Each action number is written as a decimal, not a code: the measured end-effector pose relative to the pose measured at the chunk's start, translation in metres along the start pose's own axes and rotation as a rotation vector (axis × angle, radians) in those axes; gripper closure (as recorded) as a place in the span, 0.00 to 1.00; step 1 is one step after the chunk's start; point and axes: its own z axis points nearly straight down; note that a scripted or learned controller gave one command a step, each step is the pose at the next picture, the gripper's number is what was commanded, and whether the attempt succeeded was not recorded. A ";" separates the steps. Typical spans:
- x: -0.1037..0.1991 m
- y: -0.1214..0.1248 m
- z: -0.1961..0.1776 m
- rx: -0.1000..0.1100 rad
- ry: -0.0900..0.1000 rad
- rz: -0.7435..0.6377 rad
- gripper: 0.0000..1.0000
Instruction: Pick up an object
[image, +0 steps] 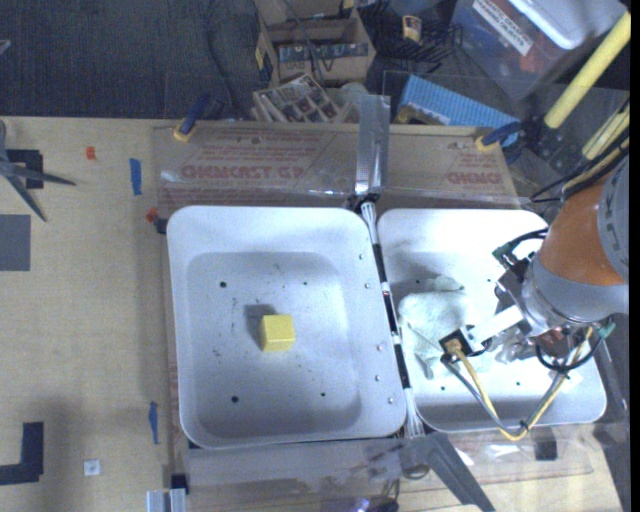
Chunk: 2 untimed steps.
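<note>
Over the right bin, the gripper hangs just beside a pale crumpled thing; released or clenched, I cannot tell. The yellow cube sits alone in the left bin. Danger here: that limp white lump could bunch and slip free.

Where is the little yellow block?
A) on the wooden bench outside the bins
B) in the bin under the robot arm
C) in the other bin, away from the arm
C: the yellow block lies on the floor of the left-hand bin in the camera view, while the arm hangs over the right-hand bin.
</note>
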 end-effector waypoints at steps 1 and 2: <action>0.002 -0.004 0.000 0.000 0.000 0.241 1.00; 0.018 -0.019 -0.024 0.001 0.000 0.314 1.00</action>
